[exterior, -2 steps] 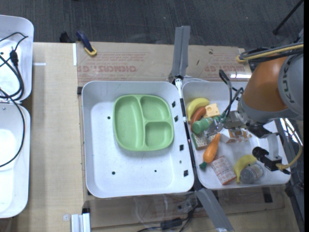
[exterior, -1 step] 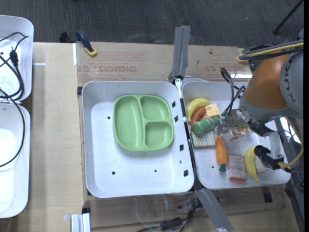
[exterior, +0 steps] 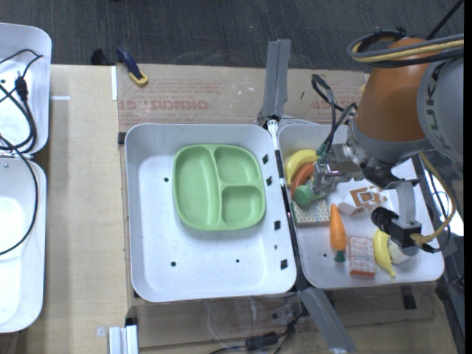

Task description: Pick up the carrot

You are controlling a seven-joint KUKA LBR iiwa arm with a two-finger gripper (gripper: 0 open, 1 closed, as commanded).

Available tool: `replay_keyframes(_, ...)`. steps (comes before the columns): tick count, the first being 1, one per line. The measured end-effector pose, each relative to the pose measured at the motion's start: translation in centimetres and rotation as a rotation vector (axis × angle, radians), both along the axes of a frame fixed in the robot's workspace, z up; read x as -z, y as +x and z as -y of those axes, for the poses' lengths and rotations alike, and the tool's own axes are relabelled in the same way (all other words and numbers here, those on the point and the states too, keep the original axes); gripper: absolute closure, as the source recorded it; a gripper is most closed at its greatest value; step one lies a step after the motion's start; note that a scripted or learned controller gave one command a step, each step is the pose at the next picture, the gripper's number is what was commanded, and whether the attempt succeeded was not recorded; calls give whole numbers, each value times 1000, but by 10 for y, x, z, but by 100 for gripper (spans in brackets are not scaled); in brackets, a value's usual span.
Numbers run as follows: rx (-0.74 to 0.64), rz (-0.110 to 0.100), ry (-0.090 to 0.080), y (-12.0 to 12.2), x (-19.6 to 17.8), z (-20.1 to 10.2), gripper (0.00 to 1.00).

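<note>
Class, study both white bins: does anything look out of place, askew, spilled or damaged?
Nothing looks spilled or broken. The green three-compartment plate lies flat in the left white bin. The orange carrot, two yellow bananas and small boxes are loosely jumbled in the right white bin, beneath the gripper.

Red mirrored lettering on cardboard sheet [exterior: 221, 98], unreadable, partial "UKA" on arm [exterior: 435, 120]

Glossy plastic carrot [exterior: 337, 231] in a smooth white bin [exterior: 413, 274] (green tray [exterior: 219, 186] matt).
</note>
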State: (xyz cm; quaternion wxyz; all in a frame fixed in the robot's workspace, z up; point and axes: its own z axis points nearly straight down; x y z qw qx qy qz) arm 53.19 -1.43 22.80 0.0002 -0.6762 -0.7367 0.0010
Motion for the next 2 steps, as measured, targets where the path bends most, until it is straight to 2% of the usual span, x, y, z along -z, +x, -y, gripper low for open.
replay_keyframes(1, -17, 0, -1, 5, -56, 28, 100)
replay_keyframes(2, -18, 0, -1, 5, -56, 27, 0)
